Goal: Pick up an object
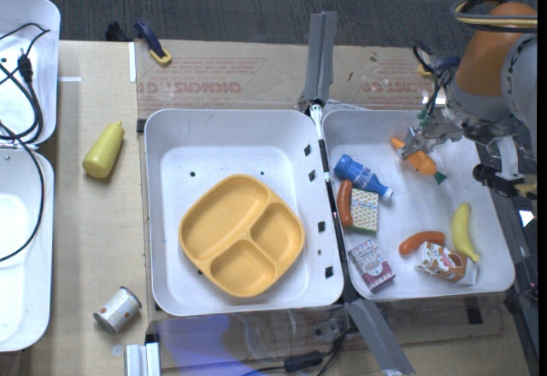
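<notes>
My gripper hangs low over the back of the right bin, at the end of the grey arm with its orange band. Right under it lies an orange toy carrot with a green tip; another bit of orange shows at the gripper's left side. Whether the carrot is between the fingers is hidden by the wrist. The same bin holds a blue bottle, a red sausage, a green-and-white box, a small carton, an orange sausage, a banana and a brown-and-white packet.
The left bin holds a yellow divided plate. On the bench to its left lie a yellow squeeze bottle and a small can. A blue-and-yellow clamp sits at the back. A grey post stands between the bins.
</notes>
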You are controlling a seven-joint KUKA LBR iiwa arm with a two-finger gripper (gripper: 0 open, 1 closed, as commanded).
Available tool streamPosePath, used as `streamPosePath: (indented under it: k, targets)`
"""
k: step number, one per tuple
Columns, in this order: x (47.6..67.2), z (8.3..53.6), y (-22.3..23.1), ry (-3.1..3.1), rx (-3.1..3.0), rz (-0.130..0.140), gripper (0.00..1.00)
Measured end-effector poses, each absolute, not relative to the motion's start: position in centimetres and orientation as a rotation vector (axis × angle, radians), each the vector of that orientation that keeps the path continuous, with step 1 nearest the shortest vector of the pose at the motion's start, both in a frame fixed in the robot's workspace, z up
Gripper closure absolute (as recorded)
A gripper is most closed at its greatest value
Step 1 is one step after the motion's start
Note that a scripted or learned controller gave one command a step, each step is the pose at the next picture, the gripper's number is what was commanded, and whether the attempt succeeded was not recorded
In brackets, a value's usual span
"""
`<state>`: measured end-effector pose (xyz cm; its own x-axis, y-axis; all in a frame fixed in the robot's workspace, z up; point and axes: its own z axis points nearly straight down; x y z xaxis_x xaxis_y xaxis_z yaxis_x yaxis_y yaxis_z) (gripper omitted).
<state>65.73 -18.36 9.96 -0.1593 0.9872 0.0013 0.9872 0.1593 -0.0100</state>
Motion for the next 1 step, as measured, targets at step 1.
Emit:
streamPosePath:
  k: [1]
  targets:
    - [65.96,20.46,-14.01,-2.254,-2.192,0.000,1.00]
